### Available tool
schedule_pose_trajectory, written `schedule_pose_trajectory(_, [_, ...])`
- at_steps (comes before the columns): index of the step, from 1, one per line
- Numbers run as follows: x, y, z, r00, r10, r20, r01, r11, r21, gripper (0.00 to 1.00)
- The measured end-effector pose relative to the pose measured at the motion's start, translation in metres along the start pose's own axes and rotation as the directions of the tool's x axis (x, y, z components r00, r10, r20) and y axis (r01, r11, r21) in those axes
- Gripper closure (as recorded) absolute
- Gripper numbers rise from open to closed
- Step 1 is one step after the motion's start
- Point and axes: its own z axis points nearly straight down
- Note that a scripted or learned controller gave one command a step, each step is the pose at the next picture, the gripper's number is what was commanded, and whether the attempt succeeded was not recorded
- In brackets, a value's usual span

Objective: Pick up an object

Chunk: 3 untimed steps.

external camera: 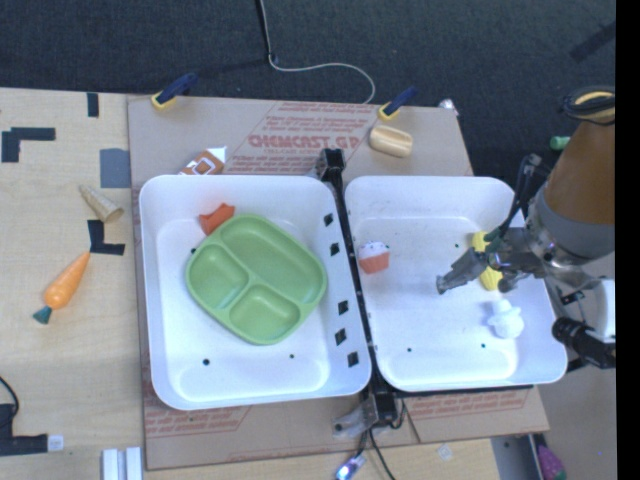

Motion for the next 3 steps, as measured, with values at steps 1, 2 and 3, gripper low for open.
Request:
schedule_pose_trajectory(1, [0.064,-0.004,-0.298,1.000,-0.004,0.002,0.004,1.000,-0.022,0.00])
schedule_pose_trajectory(2, [0.125,-0.005,-0.213,1.000,-0.006,0.000,0.006,1.000,0.007,0.00])
schedule_pose_trajectory(3, [0.122,-0.004,-0.228,1.000,-0.002,0.002,0.002,1.000,-0.001,1.00])
